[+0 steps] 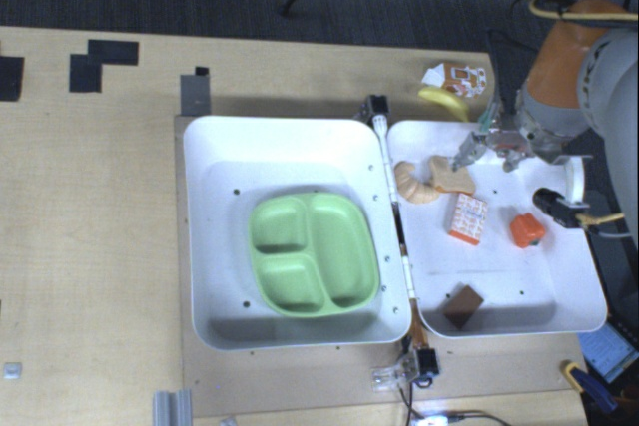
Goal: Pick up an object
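1. Light wooden bench [90,244]: bears two shallow white bins side by side.
2. Left white plastic bin [215,214]: holds a pale green plastic plate with three compartments [314,252], lying flat near the bin's centre.
3. Right white plastic bin [574,284]: holds the loose objects listed below.
4. Grey arm with orange band [569,55]: enters from the right, above the far right corner of the right bin.
5. Two-finger gripper [487,147]: low over the far part of the right bin, just beside the tan piece. Whether its fingers are apart or together cannot be told. Nothing is seen between them.
6. Beige croissant-shaped item [413,183]: against the bin's left wall, touching a flat tan wedge-shaped piece [452,177].
7. Small orange-and-white patterned box [467,218]: mid-bin, lying flat, slightly tilted.
8. Small dark brown block [462,305]: near the front wall.
9. Small round orange-red object [527,230]: right of the box, apart from it.
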Available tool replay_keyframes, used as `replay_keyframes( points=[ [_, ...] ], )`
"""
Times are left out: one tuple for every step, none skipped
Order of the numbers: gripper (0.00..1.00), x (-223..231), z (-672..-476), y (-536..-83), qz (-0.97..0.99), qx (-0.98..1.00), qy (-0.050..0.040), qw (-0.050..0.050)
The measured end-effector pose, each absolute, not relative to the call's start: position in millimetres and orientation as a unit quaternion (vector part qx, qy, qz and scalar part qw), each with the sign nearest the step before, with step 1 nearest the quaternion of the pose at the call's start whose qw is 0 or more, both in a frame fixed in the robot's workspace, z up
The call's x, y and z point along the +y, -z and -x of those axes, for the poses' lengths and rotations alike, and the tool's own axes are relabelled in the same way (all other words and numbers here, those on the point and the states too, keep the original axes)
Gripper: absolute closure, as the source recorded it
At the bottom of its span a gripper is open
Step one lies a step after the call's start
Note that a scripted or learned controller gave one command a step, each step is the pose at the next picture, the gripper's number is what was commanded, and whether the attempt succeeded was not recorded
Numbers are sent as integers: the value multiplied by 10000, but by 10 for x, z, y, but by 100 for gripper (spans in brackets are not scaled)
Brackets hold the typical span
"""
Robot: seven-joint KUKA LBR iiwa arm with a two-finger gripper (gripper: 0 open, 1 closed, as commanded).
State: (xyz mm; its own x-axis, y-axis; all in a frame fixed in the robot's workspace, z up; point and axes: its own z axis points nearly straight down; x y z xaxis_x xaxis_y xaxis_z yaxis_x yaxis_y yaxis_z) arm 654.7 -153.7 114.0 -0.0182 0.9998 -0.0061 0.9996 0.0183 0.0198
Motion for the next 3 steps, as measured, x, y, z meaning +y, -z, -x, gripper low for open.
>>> replay_keyframes(
  points=[
    [0, -1032, -5532, -862, -7061, 7081, -15, 13],
    [100, -1034, -5555, -980, -7054, 7088, -35, 41],
    [100, -417, -5239, -1850, -7052, 7090, -17, 8]
  ],
)
